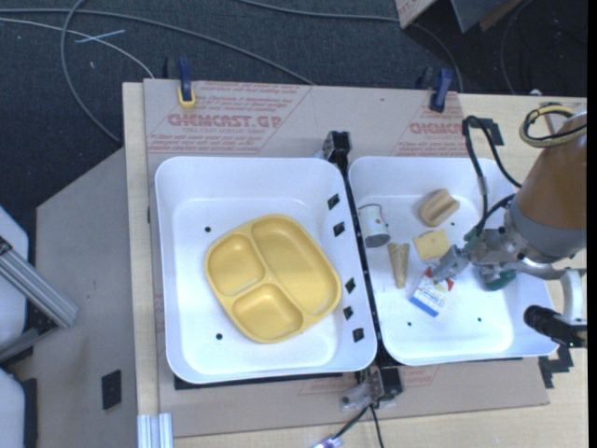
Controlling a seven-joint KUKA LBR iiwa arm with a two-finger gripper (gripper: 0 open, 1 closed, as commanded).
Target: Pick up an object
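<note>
A: What takes up most of the frame?

B: The bench, a pale board with red lettering, running across the middle. Two blue clamps grip its upper edge, one toward the upper left and one toward the upper right.

A: And on it?

B: Two shallow white bins side by side. The left bin sits centre-left; the right bin sits centre-right, touching it along a black seam.

A: The arm?

B: The arm comes in at the right edge, orange band above a grey wrist, over the right side of the right bin.

A: What lies in the left bin?

B: A yellow divided plate with three compartments, flat in the middle of that bin.

A: And the right bin's contents?

B: Toward its upper middle, a tan bun-shaped piece. Just below it, a yellow block. At the upper left of that bin, a small grey cylinder. Below the cylinder, a pale cone pointing downward. Lower still, a small blue-and-white packet with red on it.

A: The gripper?

B: The gripper reaches leftward from the wrist, low over the bin, just right of the yellow block and just above the packet. I cannot tell how its grip stands or whether it touches anything.
</note>
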